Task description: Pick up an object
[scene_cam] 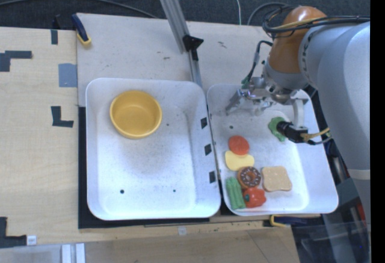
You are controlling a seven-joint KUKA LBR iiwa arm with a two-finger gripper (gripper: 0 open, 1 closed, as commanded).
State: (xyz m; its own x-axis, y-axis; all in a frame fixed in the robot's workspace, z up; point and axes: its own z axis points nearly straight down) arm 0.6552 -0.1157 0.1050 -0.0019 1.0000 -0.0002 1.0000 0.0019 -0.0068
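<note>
My gripper (248, 103) hangs over the far end of the right bin (319, 186), its fingers spread open with nothing between them. Toy food lies nearer the front of that bin: a red round piece (239, 145), a yellow piece (239, 160), a brown donut (249, 177), a slice of toast (277, 179), a green stick (235, 192) and a red piece (255, 197). A small green object (277, 126) lies just right of and below the gripper, beside a black part of the arm.
The left bin (150, 189) holds a yellow bowl (135, 113) at its far left. A slanted metal pole (174, 9) rises behind the bins. The grey arm with its orange band (301, 21) covers the far right corner.
</note>
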